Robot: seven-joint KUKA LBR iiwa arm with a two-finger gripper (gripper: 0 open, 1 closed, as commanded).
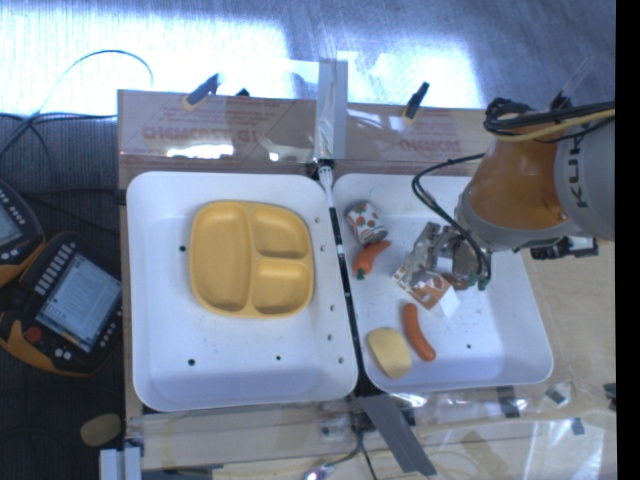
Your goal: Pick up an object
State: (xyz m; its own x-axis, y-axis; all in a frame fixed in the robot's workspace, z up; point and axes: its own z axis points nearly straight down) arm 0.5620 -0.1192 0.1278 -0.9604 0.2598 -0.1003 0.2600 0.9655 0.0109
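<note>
The gripper (447,258) hangs low over the right bin (520,358), under the orange band of the arm (535,193) that comes in from the right. It is just above a small carton (422,286) with a red and white print, and it seems to touch the upper edge of this carton. I cannot tell how the gripper is set, and I cannot tell if it has hold of anything (the metal parts are dark and mixed together from this angle).

The carton lies flat near the middle of the right bin. To its left there is a toy carrot (369,258), and just above the carrot a small patterned cup (366,222) lies on its side. Below the carton a red sausage (419,331) lies at a slant, and just beside it, to the left, a pale yellow block (389,352).

The left bin (160,358) holds a yellow tray (250,258) with three compartments, lying flat in the middle.
</note>
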